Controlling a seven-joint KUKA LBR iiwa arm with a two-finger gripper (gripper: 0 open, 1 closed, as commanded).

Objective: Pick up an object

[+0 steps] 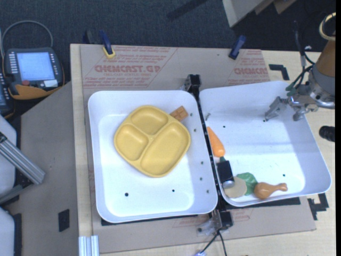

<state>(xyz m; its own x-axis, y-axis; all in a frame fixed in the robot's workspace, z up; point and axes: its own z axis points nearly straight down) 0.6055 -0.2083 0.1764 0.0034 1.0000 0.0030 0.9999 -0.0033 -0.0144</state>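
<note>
My gripper point(284, 112) hangs over the far right part of the right bin point(298, 143), its two fingers spread open with nothing between them. The loose objects lie along that bin's left and near side, well away from the gripper. An orange carrot point(215, 141) rests against the left wall. Below it lies a black block point(224, 170). In the near corner sit a beige round piece point(236, 188), a green item point(247, 179) and a brown drumstick point(269, 188).
The left bin point(106, 185) holds a yellow divided plate point(152, 140), with a small brown block point(179, 112) at its far right edge. A divider rail point(205, 143) runs between the bins. Two clamps point(108, 49) sit on the bench's far edge.
</note>
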